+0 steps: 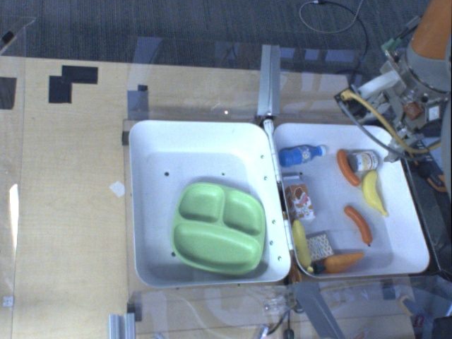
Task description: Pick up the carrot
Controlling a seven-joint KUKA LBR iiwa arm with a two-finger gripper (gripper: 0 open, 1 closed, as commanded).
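The carrot point(344, 261) is orange with a dark stub at its left end. It lies flat along the front wall of the right bin point(417, 249), beside a small speckled square point(319, 245). The gripper point(412, 114) hangs at the far right, over the bin's back right corner, well above and away from the carrot. Cables and a yellow hose crowd around it. Nothing is seen held in it.
The right bin also holds a blue bottle point(300, 154), a small can point(364, 161), two orange sausages point(347, 167) point(358, 224), a banana point(374, 193), a brown packet point(301, 200) and a yellow piece point(300, 241). A green divided plate point(219, 226) sits in the left bin point(152, 189).
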